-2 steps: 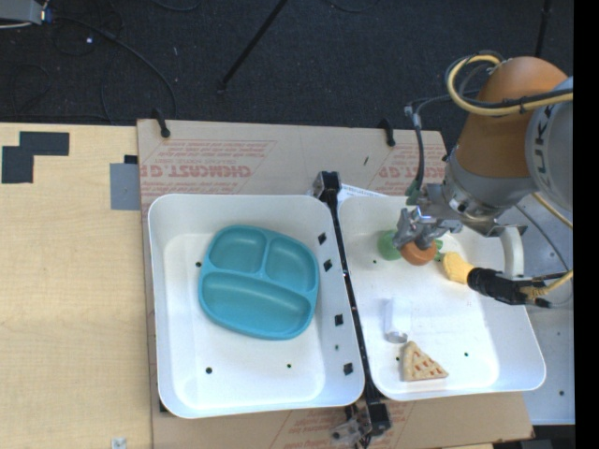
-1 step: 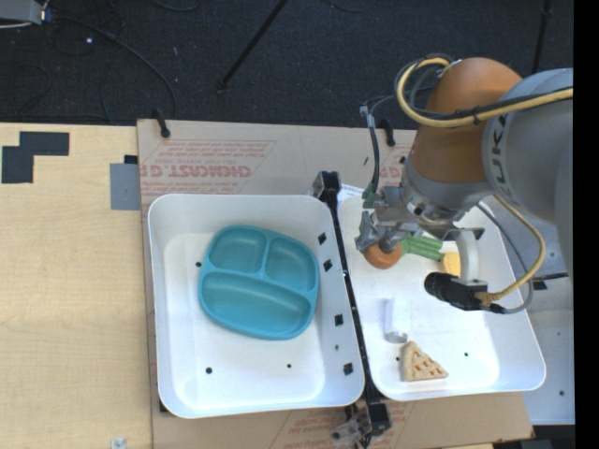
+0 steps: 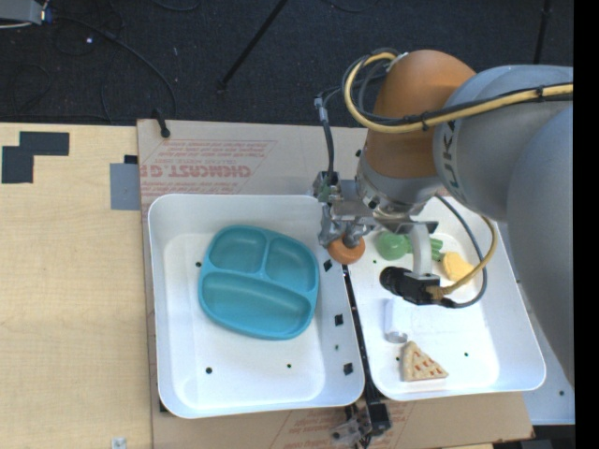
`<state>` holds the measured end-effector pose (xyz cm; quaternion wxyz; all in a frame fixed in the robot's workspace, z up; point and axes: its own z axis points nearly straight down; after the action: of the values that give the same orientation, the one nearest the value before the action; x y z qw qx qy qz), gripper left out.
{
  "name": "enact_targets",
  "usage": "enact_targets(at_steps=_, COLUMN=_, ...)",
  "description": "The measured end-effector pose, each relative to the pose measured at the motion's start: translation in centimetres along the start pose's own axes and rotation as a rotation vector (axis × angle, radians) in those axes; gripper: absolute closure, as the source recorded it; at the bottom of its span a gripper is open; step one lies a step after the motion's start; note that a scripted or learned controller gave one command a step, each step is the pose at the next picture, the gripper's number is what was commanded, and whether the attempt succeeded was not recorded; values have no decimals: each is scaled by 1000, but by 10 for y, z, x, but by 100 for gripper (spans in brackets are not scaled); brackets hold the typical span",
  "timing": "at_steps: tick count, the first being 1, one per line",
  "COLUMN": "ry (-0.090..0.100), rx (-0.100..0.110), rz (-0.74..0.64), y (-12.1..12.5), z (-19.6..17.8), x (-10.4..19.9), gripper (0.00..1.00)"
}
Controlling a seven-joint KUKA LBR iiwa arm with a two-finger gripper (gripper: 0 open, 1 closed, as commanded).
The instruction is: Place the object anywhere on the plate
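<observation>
Your tool [image 3: 343, 239]: clenched on a small orange round piece [image 3: 349, 250], which sits between its fingertips. You see both above the wall where the two bins meet, near the far end of that wall.

Your plate [image 3: 257, 282]: teal, with three compartments, flat in the left bin [image 3: 178, 344], just left of the tool. The orange piece is apart from it, off its right rim.

Your right bin [image 3: 505, 363], listed outward from the tool:
- a green piece [image 3: 393, 245], just right of the tool
- a yellow piece [image 3: 457, 266], further right, near the green one
- a small pale item [image 3: 394, 332] on the bin floor, too small to name
- a tan triangular wedge [image 3: 421, 363], close to the near wall

Your desk [image 3: 65, 297]: pale wood, carrying a printed cardboard sheet [image 3: 211, 162] under both bins.
</observation>
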<state>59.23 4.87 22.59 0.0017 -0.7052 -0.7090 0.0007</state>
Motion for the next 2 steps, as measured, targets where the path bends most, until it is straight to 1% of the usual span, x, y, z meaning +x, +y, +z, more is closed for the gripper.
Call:
enact_targets(at_steps=1, ry=0, rx=2, rz=0, y=0, z=11, x=52, gripper=100)
enact_targets(at_steps=2, ry=0, rx=1, rz=0, y=-6, z=7, x=96, gripper=100)
